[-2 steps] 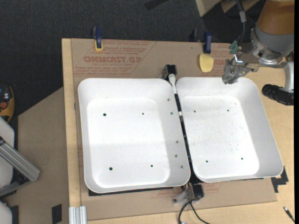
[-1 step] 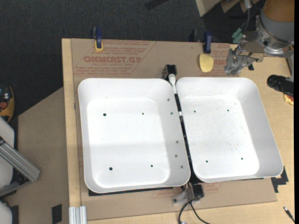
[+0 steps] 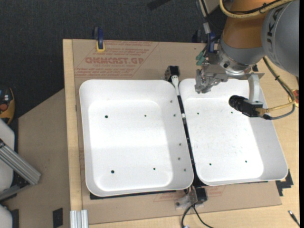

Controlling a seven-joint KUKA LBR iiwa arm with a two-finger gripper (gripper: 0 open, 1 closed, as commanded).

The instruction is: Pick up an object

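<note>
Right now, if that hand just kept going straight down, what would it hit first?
Probably the right bin, near its far rim; how high the hand hangs is unclear.

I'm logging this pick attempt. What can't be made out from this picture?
1. Camera view: whether the hand holds anything; it is small and blurred.
2. Camera view: the far corner of the right bin, behind the arm.
3. Camera view: the arm's upper part, cut off by the top and right edges.
</note>
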